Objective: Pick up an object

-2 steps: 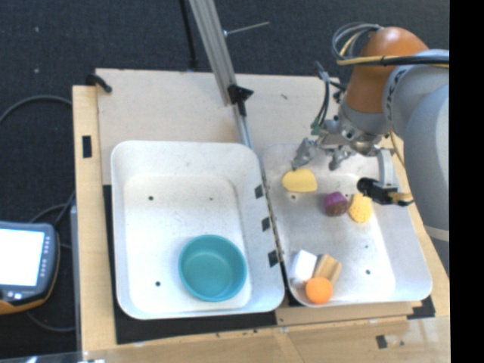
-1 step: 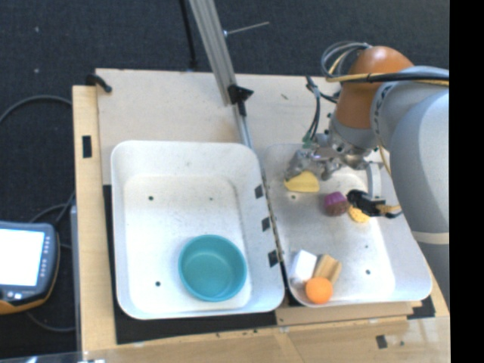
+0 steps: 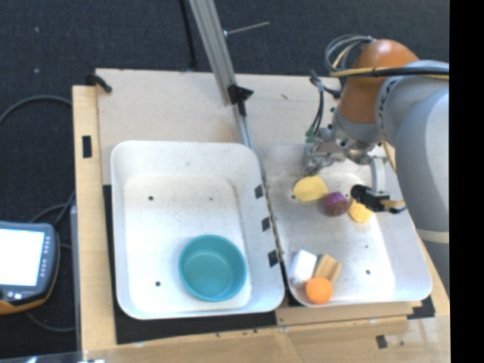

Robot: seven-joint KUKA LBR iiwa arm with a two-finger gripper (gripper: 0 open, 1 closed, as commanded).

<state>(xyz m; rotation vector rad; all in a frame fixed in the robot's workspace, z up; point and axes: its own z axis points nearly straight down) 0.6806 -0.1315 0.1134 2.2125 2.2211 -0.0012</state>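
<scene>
My gripper [image 3: 318, 163] hangs over the back of the right bin [image 3: 393, 267], just above and behind a yellow lemon-shaped object [image 3: 309, 188]. Whether it touches that object is unclear. To the right of the lemon shape lie a purple round object [image 3: 335, 203] and a smaller yellow piece [image 3: 360, 214]. At the bin's front left corner sit a white block [image 3: 303, 263], a tan wooden block [image 3: 328, 267] and an orange ball [image 3: 319, 290].
The left bin [image 3: 151, 172] holds a teal bowl [image 3: 212, 268] near its front right. A slanted metal pole [image 3: 219, 59] rises behind the bins. The grey arm [image 3: 423, 142] covers the right bin's right side.
</scene>
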